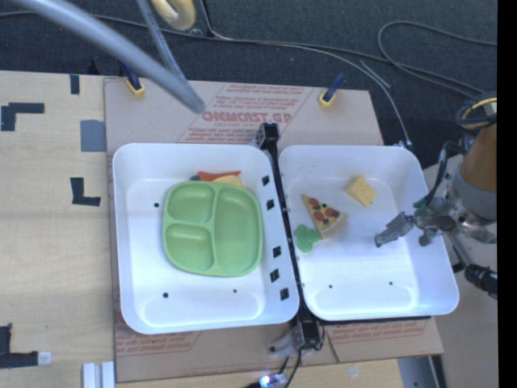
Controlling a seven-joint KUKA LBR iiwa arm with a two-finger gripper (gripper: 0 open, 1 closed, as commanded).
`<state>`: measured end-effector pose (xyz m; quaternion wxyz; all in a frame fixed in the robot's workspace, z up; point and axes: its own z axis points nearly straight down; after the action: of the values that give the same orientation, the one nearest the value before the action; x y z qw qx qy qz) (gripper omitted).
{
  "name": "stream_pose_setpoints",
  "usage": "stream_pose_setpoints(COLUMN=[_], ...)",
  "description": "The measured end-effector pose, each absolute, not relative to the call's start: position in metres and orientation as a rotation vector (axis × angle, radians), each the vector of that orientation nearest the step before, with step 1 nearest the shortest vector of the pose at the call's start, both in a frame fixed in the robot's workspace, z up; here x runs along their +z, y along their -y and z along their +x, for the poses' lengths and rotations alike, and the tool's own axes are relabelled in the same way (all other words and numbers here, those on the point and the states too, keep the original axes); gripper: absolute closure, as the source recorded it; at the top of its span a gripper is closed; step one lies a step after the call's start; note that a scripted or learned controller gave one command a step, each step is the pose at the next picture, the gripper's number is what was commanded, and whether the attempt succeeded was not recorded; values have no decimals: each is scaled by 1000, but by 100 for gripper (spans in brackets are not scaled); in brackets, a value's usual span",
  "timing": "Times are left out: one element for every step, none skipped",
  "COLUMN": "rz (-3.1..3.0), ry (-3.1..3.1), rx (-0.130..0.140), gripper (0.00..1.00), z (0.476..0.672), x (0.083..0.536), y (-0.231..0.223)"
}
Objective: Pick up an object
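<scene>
The grey arm (477,184) enters at three o'clock, its orange band showing at the frame's right edge. From the wrist, the pincer (386,237) reaches toward nine o'clock, low and tilted slightly downward, with nothing visibly between its tips.

Bright, even light, soft shadows, glare on white bins (129,217), slight overall blur.
</scene>
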<state>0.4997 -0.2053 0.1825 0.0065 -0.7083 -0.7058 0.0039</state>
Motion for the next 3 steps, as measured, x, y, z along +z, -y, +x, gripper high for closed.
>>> stream_pose_setpoints(rz=[-2219, -2216, -2222], ry=[2221, 2219, 2225], rx=[2, 6, 3], gripper=[0, 0, 0], z=[503, 511, 511], x=[190, 131, 83], y=[205, 201, 201])
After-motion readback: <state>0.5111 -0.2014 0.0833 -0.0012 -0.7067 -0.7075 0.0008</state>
